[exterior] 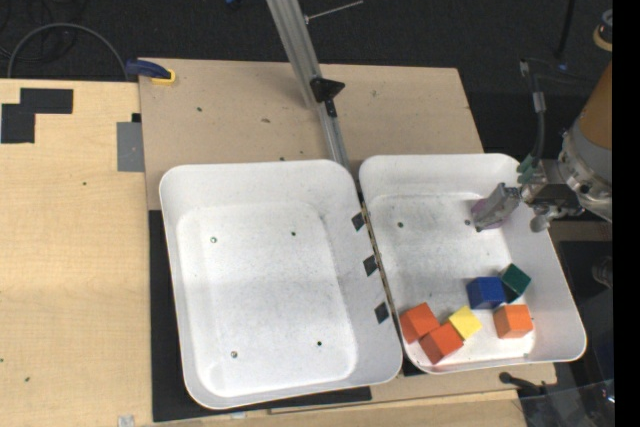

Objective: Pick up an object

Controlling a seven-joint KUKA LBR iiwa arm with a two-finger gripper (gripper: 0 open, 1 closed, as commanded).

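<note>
Gripper (497, 207) over right bin (440, 180) with six coloured blocks (487, 292).

Two bins sit side by side on the desk (250, 115). All the blocks (470, 315) are bunched in the right bin (440, 180), near its front edge, and the left bin (190, 190) is right next to it.

Single fixed camera above bench (300, 105), looking down at slant, taking in both white bins (190, 185).
</note>
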